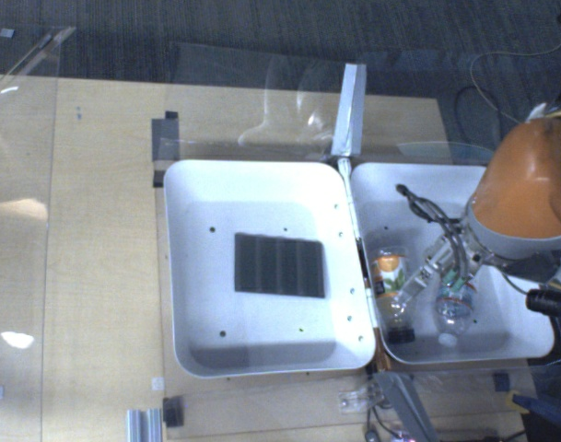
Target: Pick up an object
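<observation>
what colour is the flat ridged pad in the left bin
Dark grey, nearly black, with lengthwise ridges; clear in the camera view.

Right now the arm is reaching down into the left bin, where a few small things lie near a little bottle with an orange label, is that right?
Not quite: it is the right bin, not the left one. The camera view shows the arm reaching down there, over the little bottle with the orange label and the other small things. The rest stands.
</observation>
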`<action>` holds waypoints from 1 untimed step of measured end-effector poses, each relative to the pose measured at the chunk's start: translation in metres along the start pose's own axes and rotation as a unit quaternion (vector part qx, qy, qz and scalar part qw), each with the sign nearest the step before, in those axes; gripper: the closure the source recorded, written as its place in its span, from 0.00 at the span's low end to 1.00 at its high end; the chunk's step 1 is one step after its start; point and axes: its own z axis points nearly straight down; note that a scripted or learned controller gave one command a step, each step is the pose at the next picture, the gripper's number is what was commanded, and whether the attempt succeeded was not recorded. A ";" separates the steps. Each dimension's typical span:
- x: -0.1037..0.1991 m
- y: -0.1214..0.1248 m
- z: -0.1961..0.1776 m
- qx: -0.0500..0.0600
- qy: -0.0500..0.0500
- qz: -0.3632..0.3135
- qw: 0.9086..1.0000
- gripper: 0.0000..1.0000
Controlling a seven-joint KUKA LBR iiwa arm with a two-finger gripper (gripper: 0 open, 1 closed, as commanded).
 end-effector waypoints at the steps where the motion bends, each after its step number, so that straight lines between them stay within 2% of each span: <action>1: -0.047 -0.002 0.072 -0.002 -0.002 0.025 1.000 0.00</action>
